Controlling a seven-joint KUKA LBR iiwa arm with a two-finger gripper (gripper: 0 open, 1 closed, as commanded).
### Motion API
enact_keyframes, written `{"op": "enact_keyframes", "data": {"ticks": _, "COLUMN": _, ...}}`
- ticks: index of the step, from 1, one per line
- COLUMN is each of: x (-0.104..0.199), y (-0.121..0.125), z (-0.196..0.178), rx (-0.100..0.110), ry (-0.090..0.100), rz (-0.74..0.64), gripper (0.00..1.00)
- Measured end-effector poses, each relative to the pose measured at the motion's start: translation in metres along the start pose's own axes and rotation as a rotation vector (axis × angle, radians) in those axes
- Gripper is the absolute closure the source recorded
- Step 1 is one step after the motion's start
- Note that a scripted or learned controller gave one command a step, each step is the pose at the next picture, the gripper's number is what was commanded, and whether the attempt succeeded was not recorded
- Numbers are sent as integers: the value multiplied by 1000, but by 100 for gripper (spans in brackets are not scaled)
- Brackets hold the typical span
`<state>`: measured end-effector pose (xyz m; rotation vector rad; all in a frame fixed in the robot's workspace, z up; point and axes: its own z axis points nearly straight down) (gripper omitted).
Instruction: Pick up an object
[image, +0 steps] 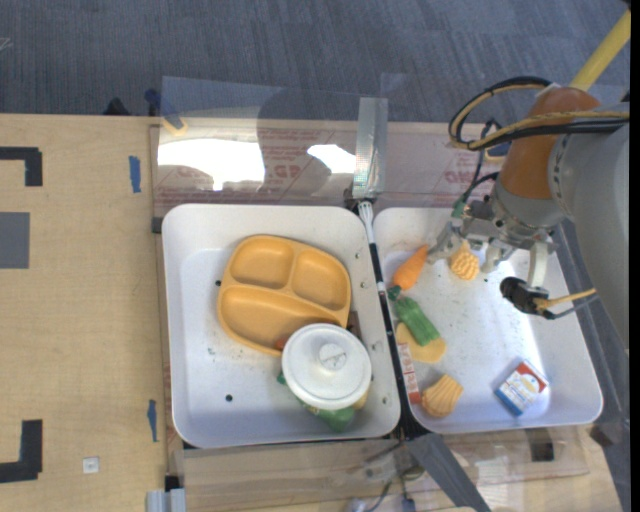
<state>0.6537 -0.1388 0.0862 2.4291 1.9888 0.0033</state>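
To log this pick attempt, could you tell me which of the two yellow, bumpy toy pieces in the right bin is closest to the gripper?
The upper yellow piece, directly at the gripper beside the orange carrot; the other lies by the bin's front edge.

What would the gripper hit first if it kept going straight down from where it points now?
Most likely the small yellow ridged toy just below the gripper, then the right bin's floor. Depth is hard to judge from this slanted view.

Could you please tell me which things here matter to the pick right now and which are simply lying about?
In play: gripper; yellow corn toy between its fingers; right bin.

Lying about: carrot; green toy; blue carton; orange tray; white lidded cup.
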Motion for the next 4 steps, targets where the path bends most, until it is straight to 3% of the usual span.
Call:
{"op": "enact_keyframes", "data": {"ticks": 1, "x": 0, "y": 2, "z": -13, "rx": -6, "ry": -3, "rz": -2, "gripper": 100}}
{"op": "enact_keyframes", "data": {"ticks": 2, "x": 1, "y": 3, "z": -24, "rx": -9, "ry": -4, "rz": -4, "gripper": 100}}
{"op": "enact_keyframes", "data": {"ticks": 3, "x": 39, "y": 9, "z": -171, "rx": -10, "ry": -1, "rz": -266, "gripper": 100}}
{"op": "enact_keyframes", "data": {"ticks": 4, "x": 74, "y": -2, "z": -122, "rx": 9, "ry": -1, "rz": 266, "gripper": 100}}
